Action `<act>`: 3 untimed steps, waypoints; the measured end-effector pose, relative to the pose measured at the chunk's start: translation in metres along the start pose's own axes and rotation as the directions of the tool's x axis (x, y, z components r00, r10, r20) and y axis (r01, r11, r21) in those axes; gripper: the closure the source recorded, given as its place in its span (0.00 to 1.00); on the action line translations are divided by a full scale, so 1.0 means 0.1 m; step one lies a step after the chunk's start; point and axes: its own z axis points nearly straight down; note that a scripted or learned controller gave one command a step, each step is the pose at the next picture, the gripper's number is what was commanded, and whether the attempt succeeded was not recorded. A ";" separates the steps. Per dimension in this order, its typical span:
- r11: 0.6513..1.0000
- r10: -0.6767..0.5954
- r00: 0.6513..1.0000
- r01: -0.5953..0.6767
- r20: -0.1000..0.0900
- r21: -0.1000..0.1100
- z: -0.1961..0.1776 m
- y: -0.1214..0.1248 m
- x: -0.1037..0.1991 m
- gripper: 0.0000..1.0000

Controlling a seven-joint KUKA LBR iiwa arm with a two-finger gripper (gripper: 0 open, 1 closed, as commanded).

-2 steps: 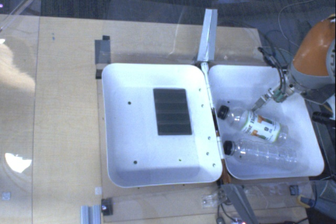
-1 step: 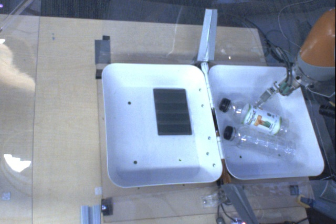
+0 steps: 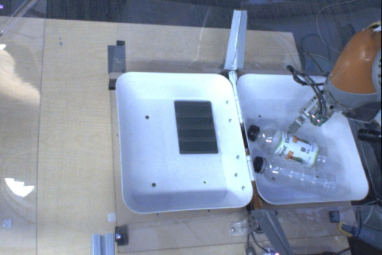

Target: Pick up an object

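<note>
Two clear plastic bottles with black caps lie on their sides in the right bin [image 3: 352, 188]. The upper bottle [image 3: 291, 148] carries a white, green and orange label, and its cap points left. The plain bottle [image 3: 298, 174] lies just in front of it, close to the bin's near wall. My gripper [image 3: 302, 119] hangs over the right bin, just above and behind the labelled bottle, with nothing seen in it. A dark ribbed rectangular block [image 3: 196, 126] lies flat in the middle of the left bin [image 3: 137, 146].
The orange band of the arm [image 3: 357, 65] reaches in over the right bin's far right corner, trailing cables. A metal divider post [image 3: 236, 45] stands behind the gap between the bins. Wooden bench top [image 3: 59, 128] lies to the left.
</note>
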 end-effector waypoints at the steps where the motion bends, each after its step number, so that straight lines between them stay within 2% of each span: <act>1: 0.987 -0.159 0.987 0.159 -0.006 0.001 -0.34 0.04 0.36 0.00; 2: 0.929 -0.371 0.929 0.371 0.004 0.000 -0.29 -0.24 0.42 0.00; 3: 0.905 -0.425 0.905 0.425 0.001 -0.005 0.00 0.63 0.66 0.00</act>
